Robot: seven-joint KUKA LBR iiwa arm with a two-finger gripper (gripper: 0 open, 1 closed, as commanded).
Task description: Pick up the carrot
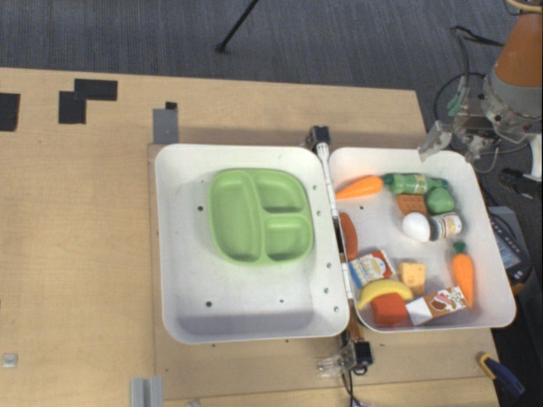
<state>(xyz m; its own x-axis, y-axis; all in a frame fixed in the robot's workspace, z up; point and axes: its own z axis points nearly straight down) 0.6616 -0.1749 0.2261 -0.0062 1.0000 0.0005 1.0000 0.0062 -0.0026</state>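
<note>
Two orange carrot-like pieces lie in the right bin [488, 227]. A tapered carrot [359, 186] rests near the bin's far left corner. A second carrot [462, 278] with a green top lies along the near right wall. My gripper [447, 134] hangs above the bin's far right corner, below the arm's orange band [519, 53]. It is apart from both carrots and well above them. Nothing shows in its grasp.
Crowding the right bin are a green bottle [414, 181], green pepper [439, 199], white egg [416, 226], small jar [447, 225], cheese cube [413, 275], banana [383, 291] and carton [441, 303]. A green divided plate [259, 216] sits in the left bin [182, 253].
</note>
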